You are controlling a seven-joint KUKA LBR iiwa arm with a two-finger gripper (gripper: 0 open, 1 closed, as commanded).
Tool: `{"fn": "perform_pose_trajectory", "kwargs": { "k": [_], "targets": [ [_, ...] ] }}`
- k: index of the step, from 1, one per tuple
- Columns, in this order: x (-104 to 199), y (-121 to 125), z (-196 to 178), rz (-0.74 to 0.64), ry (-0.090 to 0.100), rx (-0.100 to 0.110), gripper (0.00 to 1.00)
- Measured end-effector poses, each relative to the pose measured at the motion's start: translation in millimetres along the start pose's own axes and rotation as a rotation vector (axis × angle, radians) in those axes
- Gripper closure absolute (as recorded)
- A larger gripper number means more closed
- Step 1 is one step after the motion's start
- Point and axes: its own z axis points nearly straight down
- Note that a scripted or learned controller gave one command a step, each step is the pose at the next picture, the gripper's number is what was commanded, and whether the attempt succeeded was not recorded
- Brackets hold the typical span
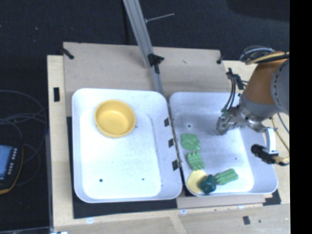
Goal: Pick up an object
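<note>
Green toys are gathered in the right bin (pixel 253 179), toward its near-left corner. A green leaf-shaped piece (pixel 190 141) lies close to the bin's left wall, and a second, ridged green piece (pixel 194 159) lies just beside it on the near side. At the bin's near edge a pale yellow round object (pixel 195 180) is seen, with a dark teal object (pixel 208 184) touching or overlapping it (which of the two cannot be told) and a green elongated piece (pixel 226 176) just to the right of that.

The gripper (pixel 223 126) is seen low over the upper middle of the right bin, well apart from the green toys, with bare white floor beneath it. How far the gripper is open cannot be told, and nothing can be made out in its grasp. The grey arm with its orange band (pixel 265 82) reaches in from the right.

In the left bin (pixel 122 179) a yellow bowl (pixel 115 118) sits upright near the far-left corner. A grey metal bar (pixel 139 26) slants down to the gap between the bins.
</note>
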Motion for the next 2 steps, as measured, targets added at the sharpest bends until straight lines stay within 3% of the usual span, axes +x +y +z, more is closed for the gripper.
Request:
{"fn": "perform_pose_trajectory", "kwargs": {
  "k": [2],
  "targets": [
    [-0.1,0.3,-124.6,-0.001,0.0,-0.004,1.0]
  ]
}}
